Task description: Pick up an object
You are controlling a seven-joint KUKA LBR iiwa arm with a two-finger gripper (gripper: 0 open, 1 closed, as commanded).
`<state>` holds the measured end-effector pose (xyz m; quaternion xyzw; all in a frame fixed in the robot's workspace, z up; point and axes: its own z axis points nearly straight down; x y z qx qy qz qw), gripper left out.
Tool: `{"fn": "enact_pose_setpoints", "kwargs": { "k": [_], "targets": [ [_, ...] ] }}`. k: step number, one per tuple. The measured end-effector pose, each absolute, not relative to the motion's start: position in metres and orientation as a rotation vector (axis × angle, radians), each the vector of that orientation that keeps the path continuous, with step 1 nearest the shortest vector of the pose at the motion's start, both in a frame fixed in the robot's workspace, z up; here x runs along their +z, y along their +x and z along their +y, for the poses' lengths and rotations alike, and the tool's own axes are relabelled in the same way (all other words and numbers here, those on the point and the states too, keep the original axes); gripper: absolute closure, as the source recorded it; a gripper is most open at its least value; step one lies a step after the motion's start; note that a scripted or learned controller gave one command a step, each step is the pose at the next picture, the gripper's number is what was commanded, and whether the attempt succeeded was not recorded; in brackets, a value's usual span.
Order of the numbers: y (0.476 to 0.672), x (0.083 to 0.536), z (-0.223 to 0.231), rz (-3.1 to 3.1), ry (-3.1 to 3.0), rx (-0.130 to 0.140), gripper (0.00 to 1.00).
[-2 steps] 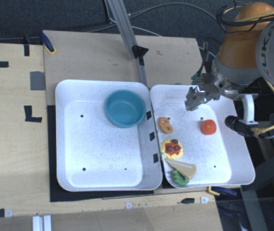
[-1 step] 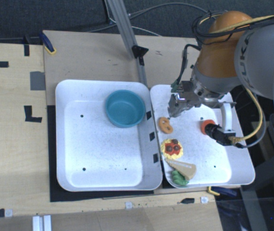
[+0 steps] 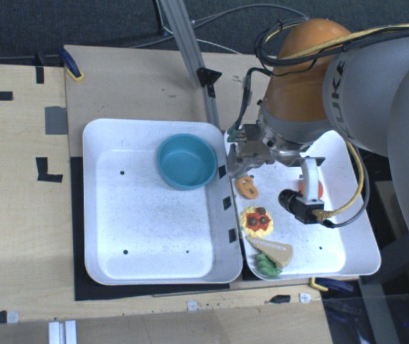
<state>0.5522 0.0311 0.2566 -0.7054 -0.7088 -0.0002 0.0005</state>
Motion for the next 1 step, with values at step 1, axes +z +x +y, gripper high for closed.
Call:
{"fn": "enact_pose_setpoints", "kwargs": {
  "k": [1],
  "targets": [
    [0.5331, 0.238, 0.0766, -2.224, -2.216, 0.002, 1.0]
  ]
}}
